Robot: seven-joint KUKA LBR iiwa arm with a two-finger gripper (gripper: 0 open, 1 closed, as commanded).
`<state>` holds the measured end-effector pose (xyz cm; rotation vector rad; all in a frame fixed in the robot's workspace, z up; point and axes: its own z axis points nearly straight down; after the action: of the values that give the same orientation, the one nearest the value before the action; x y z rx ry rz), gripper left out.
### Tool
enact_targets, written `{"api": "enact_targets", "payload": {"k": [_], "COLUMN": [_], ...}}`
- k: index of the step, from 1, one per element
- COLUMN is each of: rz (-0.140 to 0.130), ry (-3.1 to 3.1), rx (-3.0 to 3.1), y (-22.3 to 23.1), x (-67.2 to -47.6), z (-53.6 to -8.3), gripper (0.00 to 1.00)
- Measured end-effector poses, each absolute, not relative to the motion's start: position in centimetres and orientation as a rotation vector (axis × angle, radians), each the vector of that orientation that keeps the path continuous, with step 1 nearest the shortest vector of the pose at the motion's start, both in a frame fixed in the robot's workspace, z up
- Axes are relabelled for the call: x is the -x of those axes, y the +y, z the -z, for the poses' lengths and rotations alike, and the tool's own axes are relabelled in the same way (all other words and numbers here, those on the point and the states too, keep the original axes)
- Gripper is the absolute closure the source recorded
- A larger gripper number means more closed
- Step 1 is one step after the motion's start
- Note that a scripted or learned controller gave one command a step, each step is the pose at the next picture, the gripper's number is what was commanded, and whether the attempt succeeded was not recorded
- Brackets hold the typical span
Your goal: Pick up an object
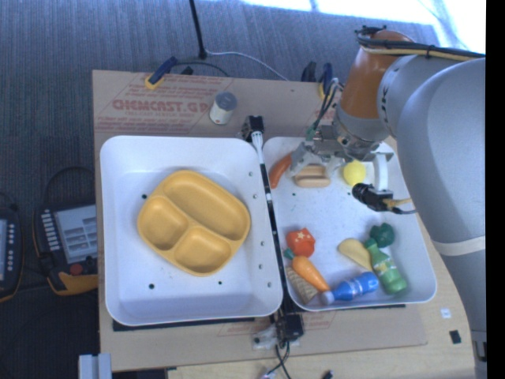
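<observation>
Two white bins [118, 212] sit on a brown board [158, 105].

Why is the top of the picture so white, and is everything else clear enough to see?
In the camera view, strong light washes out the strip along the top edge and the upper right corner. The yellow tray and the toy food in the right bin are evenly lit and fairly sharp; the gripper looks murkier, shaded beneath the arm.

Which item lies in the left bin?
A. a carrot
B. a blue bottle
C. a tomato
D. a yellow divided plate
D: the yellow divided plate sits in the left bin; the toy foods are all in the right bin.
</observation>
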<state>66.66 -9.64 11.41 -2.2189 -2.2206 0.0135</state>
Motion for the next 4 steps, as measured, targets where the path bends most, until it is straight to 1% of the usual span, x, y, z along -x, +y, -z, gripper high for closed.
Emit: {"api": "enact_targets", "payload": {"k": [1,2,3,4], "rz": [-0.001,-0.002,0.008,0.008], "ry": [-2.222,-2.223,-2.226,-2.226], "rx": [2.221,2.224,2.218,2.217], "y": [-9.5,-15.6,-21.2,-21.2], "x": [-63.4,-61.5,-63.2,-63.2], "z": [-10.2,-15.8,-9.6,-9.6], "gripper": [0.0,0.0,0.0,0.0]}}
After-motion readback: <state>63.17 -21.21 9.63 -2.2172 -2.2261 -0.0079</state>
